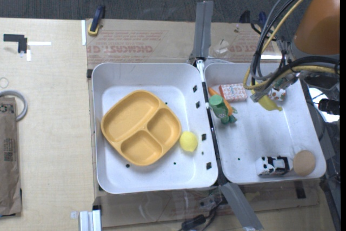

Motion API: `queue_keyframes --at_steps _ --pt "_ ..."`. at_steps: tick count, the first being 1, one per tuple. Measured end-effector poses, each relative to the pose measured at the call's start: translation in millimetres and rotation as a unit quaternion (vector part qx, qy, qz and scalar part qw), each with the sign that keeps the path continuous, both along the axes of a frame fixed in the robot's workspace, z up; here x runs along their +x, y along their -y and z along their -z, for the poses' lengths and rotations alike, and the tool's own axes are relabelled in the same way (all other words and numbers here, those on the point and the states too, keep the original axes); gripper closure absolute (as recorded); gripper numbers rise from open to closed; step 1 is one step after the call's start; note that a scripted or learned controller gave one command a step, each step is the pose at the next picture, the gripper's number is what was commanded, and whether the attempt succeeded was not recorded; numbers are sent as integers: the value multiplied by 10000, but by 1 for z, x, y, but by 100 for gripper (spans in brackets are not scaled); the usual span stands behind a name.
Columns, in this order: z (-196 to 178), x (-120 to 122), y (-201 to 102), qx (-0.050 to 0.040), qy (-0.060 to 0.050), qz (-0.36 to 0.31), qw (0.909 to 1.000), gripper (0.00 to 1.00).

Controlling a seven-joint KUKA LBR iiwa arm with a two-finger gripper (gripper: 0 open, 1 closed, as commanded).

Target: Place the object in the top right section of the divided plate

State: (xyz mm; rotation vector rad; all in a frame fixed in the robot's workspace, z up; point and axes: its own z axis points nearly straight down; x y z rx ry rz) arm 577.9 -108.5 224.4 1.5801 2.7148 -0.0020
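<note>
Tool (273,96) low, arm from right

Lab: robot bench (48,116), white bins (108,170)

The divided plate (141,127) is mustard yellow, and the ball (188,142) at its four o'clock a paler lemon yellow. Both bins (108,170) are white. In the right bin: a green bottle (218,106), a pink-and-white patterned box (233,93), a black-and-white cow figure (273,166) and a tan ball (304,163).
</note>
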Motion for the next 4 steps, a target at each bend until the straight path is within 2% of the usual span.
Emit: queue_keyframes --at_steps 1,2,3,4 --pt "-4 20 -112 -6 -5 1040 9946 100" --pt "34 -24 -198 -9 -18 2153 9765 100" --pt "113 -58 -276 -9 11 3161 9487 100" --pt "85 -50 -229 -16 -7 3249 9457 100"
